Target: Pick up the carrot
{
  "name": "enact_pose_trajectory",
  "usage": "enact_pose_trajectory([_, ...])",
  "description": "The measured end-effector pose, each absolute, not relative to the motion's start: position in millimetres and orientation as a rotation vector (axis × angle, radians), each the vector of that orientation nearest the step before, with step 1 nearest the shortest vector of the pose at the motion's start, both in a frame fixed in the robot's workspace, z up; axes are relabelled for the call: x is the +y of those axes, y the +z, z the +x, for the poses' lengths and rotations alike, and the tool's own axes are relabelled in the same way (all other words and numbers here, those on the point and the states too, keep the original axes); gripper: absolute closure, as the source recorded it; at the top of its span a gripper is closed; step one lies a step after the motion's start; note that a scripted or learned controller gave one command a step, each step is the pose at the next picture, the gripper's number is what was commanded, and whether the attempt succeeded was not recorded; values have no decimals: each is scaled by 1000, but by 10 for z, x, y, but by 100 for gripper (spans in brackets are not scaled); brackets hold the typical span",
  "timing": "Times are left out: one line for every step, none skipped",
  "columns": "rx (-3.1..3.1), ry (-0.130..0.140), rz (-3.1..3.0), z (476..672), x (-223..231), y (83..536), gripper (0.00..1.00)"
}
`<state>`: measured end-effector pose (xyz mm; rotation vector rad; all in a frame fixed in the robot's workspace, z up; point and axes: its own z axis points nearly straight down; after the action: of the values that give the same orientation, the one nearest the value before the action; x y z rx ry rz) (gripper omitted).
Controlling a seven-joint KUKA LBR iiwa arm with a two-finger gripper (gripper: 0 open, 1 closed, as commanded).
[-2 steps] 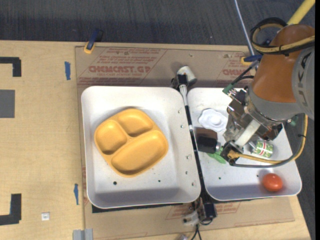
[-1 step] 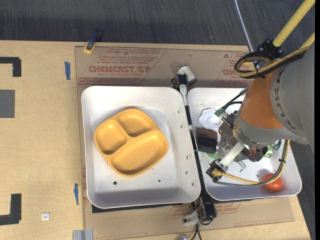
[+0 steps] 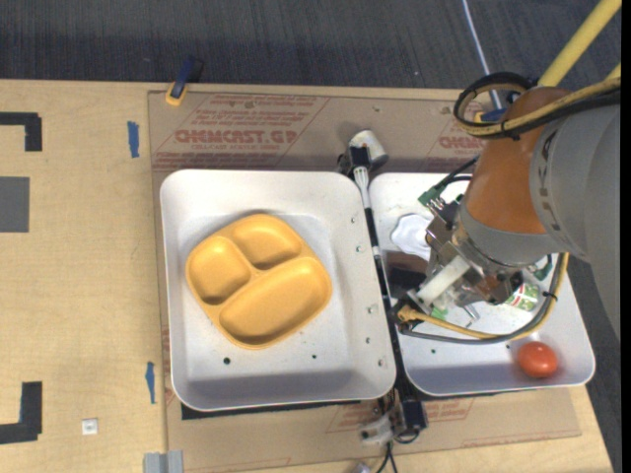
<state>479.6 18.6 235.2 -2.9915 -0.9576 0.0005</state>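
the arm point(image 3: 552, 175) enters from the right and stands over the right bin point(image 3: 584, 365). its orange band point(image 3: 501, 180) sits above the wrist. the gripper point(image 3: 444, 289) is low inside the right bin, near that bin's left wall. whether the gripper is spread or pressed together cannot be told: the wrist and its cables point(image 3: 463, 331) cover the tip. nothing can be seen held in it.

the carrot's place cannot be told. the arm hides much of the floor of the right bin, and no object in plain sight has a carrot's long shape.

a round orange-red object point(image 3: 537, 360) lies on the bin floor to the right of the gripper and nearer the front rim, apart from the tool. a white object point(image 3: 408, 233) lies just behind the gripper, toward the far rim and close to the left wall of the same bin. its kind cannot be told.

the left bin point(image 3: 177, 264) lies to the left of the gripper, touching the right bin along the shared edge. a yellow sectioned plate point(image 3: 258, 279) rests in the middle of it, well apart from the tool, with three compartments.

both bins rest on a cardboard sheet point(image 3: 246, 126) with red print, which extends behind the gripper. a blue and yellow clamp point(image 3: 183, 80) sits at the sheet's far left corner. a yellow hose point(image 3: 588, 35) runs up and to the right from the arm.
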Motion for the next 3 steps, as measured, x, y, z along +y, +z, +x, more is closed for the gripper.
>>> enact_pose_trajectory([-958, 1, -2991, 4795, 186, 2352, 0])
enact_pose_trajectory([-1280, 6, -2865, 4785, 230, 1841, 0])
enact_pose_trajectory([-1392, 0, -2815, 5497, 278, 2179, 0])
